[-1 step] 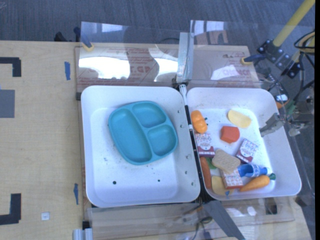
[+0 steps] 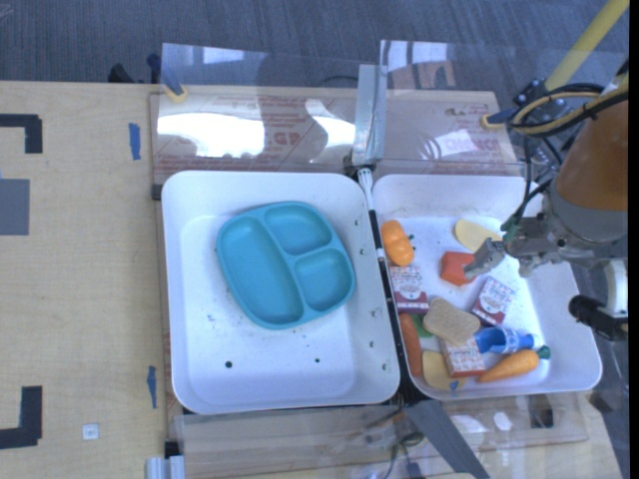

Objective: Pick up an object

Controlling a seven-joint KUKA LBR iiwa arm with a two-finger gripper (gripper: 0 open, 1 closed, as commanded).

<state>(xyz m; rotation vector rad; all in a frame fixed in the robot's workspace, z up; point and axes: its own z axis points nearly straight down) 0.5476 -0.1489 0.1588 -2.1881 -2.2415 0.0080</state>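
you're looking at the gripper [image 2: 496,251] low over the right bin [image 2: 579,365], its fingers spread apart with nothing between them. just left of its tips sits a red block [image 2: 457,266] — a yellow piece [image 2: 473,232] lies just above that. the other toys crowd the bin's left and lower part, a carrot [image 2: 509,365] among them. the left bin [image 2: 190,267] holds a blue divided plate [image 2: 287,262].
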